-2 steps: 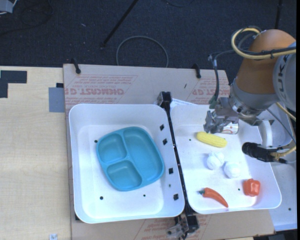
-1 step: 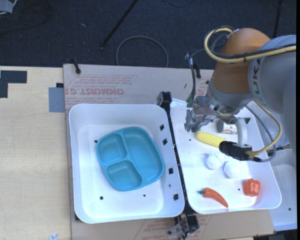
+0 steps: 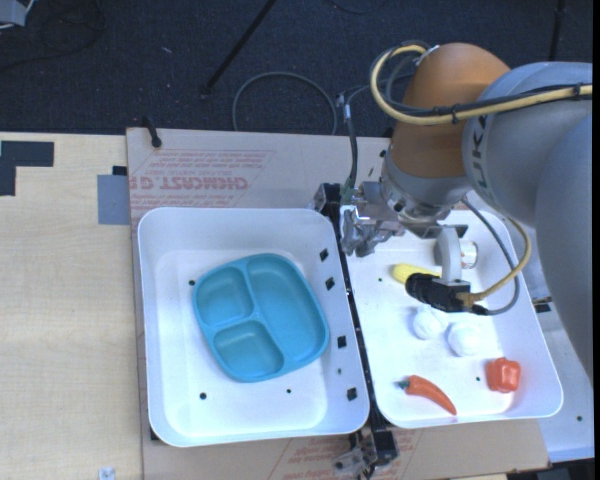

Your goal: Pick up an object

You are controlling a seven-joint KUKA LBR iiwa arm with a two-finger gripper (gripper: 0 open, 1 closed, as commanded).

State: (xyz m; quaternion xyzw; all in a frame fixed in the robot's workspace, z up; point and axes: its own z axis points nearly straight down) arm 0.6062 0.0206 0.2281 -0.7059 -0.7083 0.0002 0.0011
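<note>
Overhead view of the two-bin surface (image 3: 50, 318). The arm (image 3: 450, 98) entered from the right of the frame and held the claw (image 3: 360, 236) over the upper left corner of the right bin (image 3: 385, 353), close to the wall shared with the left bin (image 3: 180, 393), probably so as to descend on the loose items gathered there; whether the claw was wide or narrow could not be told, and nothing was seen gripped in it. The likeliest target, a small yellow object (image 3: 403, 272), lay near the claw, to its lower right; it looked smooth, elongated and partly covered. Two white lumps (image 3: 467, 338), an orange carrot-shaped piece (image 3: 430, 394) and a red-orange piece (image 3: 502, 374) lay lower; a blue divided plate (image 3: 260, 313) occupied the left bin.
</note>
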